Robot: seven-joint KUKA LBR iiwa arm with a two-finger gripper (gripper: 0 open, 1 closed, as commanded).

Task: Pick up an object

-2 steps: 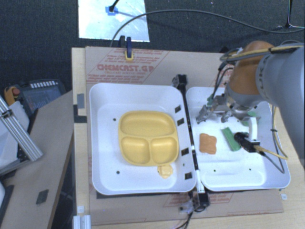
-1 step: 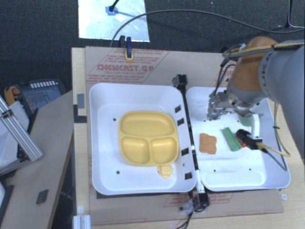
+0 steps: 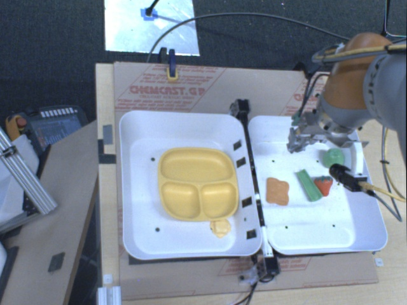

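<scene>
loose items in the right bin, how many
4: an orange piece near the divider, a green stick beside it, a red piece touching the stick, a green lump under the arm; more may be hidden.

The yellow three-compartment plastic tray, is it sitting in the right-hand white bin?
No, the yellow three-compartment plastic tray lies in the left white bin, across the divider from the right white bin.

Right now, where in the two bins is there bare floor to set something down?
Right bin: the whole near strip below the orange piece and green stick is bare. Its far right is crowded by the gripper, green ball and red piece. Left bin: the yellow tray fills the middle; only margins along the walls are free.
</scene>
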